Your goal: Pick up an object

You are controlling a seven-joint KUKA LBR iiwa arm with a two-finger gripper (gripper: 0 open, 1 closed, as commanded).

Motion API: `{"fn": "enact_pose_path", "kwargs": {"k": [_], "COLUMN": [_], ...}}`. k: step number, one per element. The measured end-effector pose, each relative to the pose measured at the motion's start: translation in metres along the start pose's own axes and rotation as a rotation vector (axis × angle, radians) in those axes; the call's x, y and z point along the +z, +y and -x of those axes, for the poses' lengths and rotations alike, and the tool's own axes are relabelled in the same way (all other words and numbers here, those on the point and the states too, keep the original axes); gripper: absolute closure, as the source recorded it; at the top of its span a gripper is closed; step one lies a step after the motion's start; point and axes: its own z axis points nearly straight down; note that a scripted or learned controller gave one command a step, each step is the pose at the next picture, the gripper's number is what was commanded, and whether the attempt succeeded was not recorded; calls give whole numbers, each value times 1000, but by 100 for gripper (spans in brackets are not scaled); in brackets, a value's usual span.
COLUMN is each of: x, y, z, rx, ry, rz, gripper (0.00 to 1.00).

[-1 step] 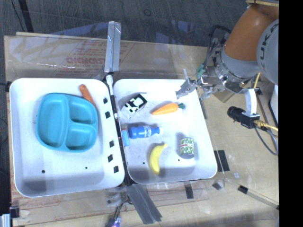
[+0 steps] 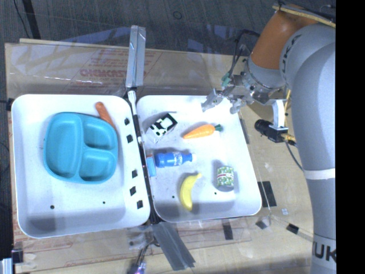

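Orange carrot (image 2: 199,132) lies in the right bin (image 2: 246,170), upper middle. The gripper (image 2: 221,100) hangs just above it, holding nothing. Red writing on the counter (image 2: 74,67) is too faint to read.

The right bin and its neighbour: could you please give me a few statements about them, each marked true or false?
1. The banana lies in the right bin. True.
2. The blue divided plate lies in the right bin. False: it is in the left bin.
3. The gripper holds the carrot. False: the carrot lies on the bin floor.
4. The blue bottle lies on its side. True.
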Motion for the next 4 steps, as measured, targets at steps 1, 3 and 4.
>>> {"fn": "enact_pose_path", "kwargs": {"k": [1, 3, 4], "x": [100, 101, 101], "y": [8, -109, -173], "z": [-4, 4, 6], "rx": [-40, -164, -191], "ry": [0, 1, 0], "rz": [2, 1, 4], "gripper": [0, 0, 0]}}
